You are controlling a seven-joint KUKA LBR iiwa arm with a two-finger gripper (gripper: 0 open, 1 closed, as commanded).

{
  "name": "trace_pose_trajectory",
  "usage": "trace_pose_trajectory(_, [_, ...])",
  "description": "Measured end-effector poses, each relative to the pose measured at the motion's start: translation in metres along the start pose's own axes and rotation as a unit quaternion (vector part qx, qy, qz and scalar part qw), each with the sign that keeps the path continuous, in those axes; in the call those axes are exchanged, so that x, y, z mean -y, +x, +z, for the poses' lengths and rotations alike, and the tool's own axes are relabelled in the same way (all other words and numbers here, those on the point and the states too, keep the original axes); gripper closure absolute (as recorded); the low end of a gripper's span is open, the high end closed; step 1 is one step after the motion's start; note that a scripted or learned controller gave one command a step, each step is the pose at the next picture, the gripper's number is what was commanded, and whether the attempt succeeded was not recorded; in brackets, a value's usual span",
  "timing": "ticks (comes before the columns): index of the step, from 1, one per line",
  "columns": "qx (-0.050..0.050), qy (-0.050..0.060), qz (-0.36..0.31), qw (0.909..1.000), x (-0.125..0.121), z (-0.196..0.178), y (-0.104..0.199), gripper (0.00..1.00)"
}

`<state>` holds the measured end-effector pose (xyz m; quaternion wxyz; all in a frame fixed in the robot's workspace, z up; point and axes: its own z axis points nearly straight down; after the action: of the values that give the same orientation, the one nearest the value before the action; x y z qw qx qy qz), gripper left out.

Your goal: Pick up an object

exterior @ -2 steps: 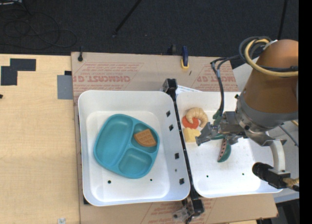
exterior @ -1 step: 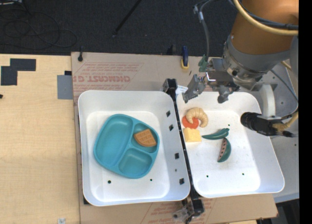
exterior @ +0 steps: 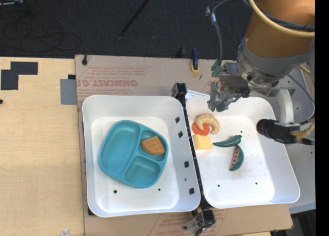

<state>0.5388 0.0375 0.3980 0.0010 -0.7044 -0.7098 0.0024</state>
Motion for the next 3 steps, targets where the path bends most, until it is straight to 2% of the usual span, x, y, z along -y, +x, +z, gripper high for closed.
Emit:
trace_pose_trajectory(1, [0.0, -0.001, 0.009, 1.0, 0.044, -0.011, -0.108, 1.0])
trace_pose_trajectory(3, [0.0, 0.001, -0.001, 1.0, 0.041, -0.028, -0.101, 1.0])
